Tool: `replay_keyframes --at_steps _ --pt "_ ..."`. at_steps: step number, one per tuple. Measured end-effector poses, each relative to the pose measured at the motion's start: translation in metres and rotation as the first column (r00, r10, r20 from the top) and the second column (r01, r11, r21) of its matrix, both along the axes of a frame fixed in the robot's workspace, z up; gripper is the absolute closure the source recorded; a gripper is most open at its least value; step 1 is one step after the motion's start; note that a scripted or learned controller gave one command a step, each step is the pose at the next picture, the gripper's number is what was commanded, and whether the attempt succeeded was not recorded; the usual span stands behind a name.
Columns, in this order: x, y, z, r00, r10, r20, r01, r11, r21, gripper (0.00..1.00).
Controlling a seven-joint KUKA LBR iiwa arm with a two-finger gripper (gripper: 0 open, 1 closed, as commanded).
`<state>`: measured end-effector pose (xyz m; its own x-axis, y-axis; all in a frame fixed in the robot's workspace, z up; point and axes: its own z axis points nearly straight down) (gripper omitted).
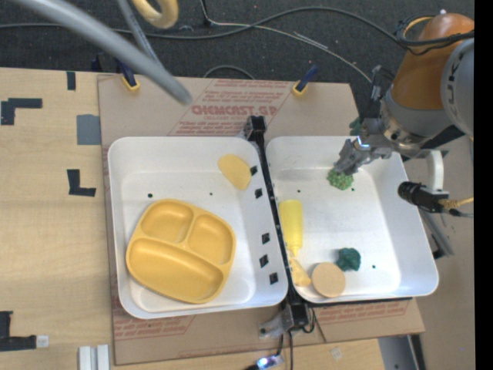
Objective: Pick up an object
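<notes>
My gripper (pixel 344 168) hangs low over the back of the right bin (pixel 400 230), reaching in from the right. Its tip sits right at a small green broccoli-like piece (pixel 339 181), touching or just above it. Whether the piece is held cannot be made out. Further forward in the same bin are a yellow banana-shaped object (pixel 291 222) along the left wall, a dark green lump (pixel 349 259), and a tan round disc (pixel 329 279) near the front.
The left bin (pixel 123 168) holds a yellow divided plate (pixel 181 249) and a small yellow piece (pixel 235 170) near the divider. A black clip (pixel 254 127) sits where the bins meet at the back. Cables run behind the bins.
</notes>
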<state>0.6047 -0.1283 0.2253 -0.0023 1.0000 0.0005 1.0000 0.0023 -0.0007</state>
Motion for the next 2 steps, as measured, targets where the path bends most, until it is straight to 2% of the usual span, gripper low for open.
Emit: replay_keyframes --at_steps 1,2 --pt "-0.001 0.047 -0.003 1.0 0.003 -0.005 -0.003 1.0 0.0 1.0" --pt "-0.014 0.095 -0.016 1.0 0.003 -0.007 -0.003 1.0 0.001 1.0"
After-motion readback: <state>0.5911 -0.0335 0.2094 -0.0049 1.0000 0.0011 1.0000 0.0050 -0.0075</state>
